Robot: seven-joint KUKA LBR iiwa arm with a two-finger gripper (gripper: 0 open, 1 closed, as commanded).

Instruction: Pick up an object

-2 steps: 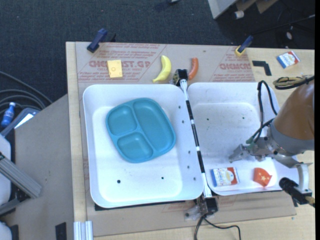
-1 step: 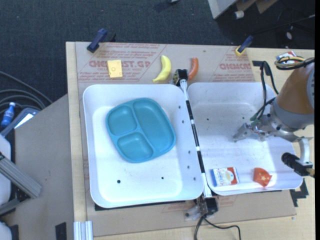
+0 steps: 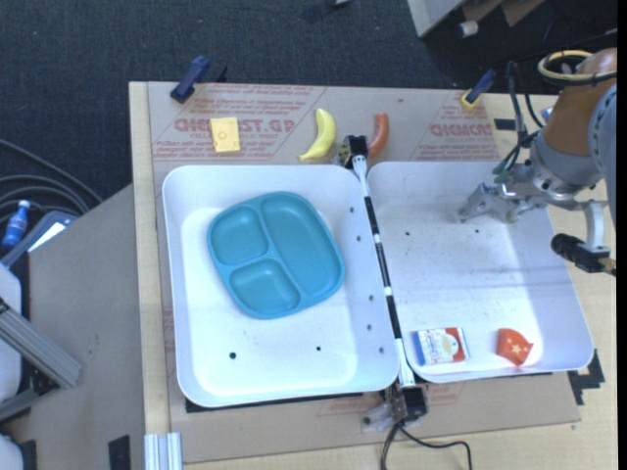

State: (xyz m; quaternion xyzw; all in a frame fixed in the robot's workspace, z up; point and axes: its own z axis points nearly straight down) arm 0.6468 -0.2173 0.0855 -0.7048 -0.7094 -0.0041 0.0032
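The red object (image 3: 513,346) and the small carton (image 3: 438,346) were the only loose things seen in the right bin (image 3: 460,282), both lying at its near edge, the carton to the left and the red object just right of it, apart from each other. The left bin (image 3: 196,331) held a blue divided plate (image 3: 275,254), lying flat near its middle. Outside the bins, on the far strip of the desk (image 3: 157,262), a banana (image 3: 319,135), an orange-red item (image 3: 378,133) and a yellow tag (image 3: 224,136) were seen.

The gripper (image 3: 487,206) was placed over the far part of the right bin, well apart from both the carton and the red object, with nothing seen between its fingers. Whether the fingers were spread or closed could not be told from this slant.

The step in hand was judged to be the approach to a target. For it to be done well, one object would have to be chosen, and the gripper brought toward the near edge and centred above it before any descent. The red object was judged the easier grasp, being small and raised; the carton looked flat and could slip under closing fingers. Since both lay close to the bin's near wall, the fingers would best be aligned so that neither struck the rim, and the grasp checked before lifting.
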